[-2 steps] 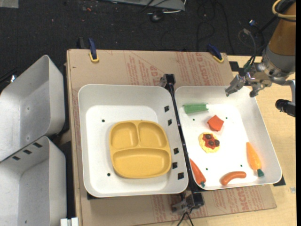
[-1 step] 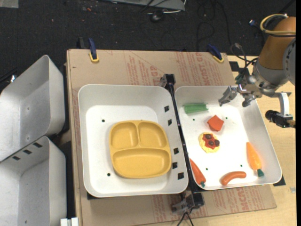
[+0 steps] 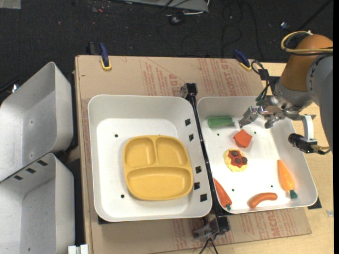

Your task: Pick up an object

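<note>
The toys lie in the right bin (image 3: pixel 304 165): a green block (image 3: pixel 220 122) near its back left corner, an orange block (image 3: pixel 243 138) just in front of that, a little pizza (image 3: pixel 236 160) in the middle, a red pepper (image 3: pixel 222 193) by the front left edge, a sausage (image 3: pixel 262 199) at the front edge and a carrot (image 3: pixel 286 177) along the right edge. The gripper (image 3: pixel 261 117) hangs over the back of this bin with its two fingers spread apart and nothing between them, near the orange block but not touching it. The left bin (image 3: pixel 106 142) holds a yellow plate (image 3: pixel 157 167) with three parts.
</note>
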Available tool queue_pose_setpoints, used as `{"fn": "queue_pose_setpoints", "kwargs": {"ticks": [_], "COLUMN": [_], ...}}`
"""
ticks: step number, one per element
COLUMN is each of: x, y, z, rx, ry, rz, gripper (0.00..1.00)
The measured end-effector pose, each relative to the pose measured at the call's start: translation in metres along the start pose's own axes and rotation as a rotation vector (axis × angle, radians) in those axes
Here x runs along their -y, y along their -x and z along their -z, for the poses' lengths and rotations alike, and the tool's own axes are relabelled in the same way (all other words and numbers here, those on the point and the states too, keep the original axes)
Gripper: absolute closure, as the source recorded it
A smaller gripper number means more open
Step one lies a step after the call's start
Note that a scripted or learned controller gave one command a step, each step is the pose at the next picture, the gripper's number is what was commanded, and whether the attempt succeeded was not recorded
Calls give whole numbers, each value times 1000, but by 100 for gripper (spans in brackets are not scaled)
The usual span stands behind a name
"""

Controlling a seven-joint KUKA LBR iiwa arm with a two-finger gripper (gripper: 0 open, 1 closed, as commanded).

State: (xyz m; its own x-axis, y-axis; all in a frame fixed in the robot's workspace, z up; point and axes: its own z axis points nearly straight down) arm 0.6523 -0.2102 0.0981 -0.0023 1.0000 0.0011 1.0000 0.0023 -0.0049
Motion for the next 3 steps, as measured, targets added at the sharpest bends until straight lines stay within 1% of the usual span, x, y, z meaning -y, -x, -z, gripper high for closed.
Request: {"fn": "queue_pose_setpoints", "kwargs": {"ticks": [1, 2, 3], "x": [-2, 3, 2], "y": [0, 1, 2], "z": [15, 77, 132], "rx": [4, 4, 4], "ry": [8, 13, 14], "rz": [2, -3, 0], "gripper": [100, 100, 100]}}
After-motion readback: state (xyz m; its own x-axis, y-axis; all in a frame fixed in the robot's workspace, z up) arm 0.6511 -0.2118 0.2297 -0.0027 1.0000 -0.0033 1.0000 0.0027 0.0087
